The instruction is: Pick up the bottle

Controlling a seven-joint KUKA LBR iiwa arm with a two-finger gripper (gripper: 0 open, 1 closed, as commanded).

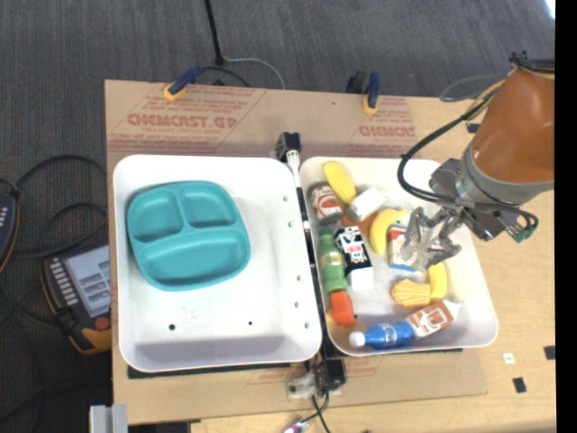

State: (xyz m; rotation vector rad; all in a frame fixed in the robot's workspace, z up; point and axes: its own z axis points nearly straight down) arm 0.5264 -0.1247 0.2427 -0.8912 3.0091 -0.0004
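Lying on the left of the brown bench, the left bin held one thing, a teal plate with three compartments, which rested in the upper part of the bin and had nothing on it. The right bin touched the left one along the middle and was crowded with small things. Along its left wall stood a row: a red and white can at the top, then a green bottle with an orange lower end, lying lengthwise. Just beside it lay a black and white box and a white block. Near the top of this bin was a yellow banana-like toy, and another yellow piece lay under it toward the centre. At the bottom edge lay a small blue bottle with a white cap, on its side, touching an orange and white carton. A yellow ridged toy and a further yellow piece were just above them. The gripper hung over the right centre of this bin, well apart from both bottles; its metal fingers pointed down among the things, but whether they were spread or pressed together I cannot tell. The grey and orange arm came in from the right.
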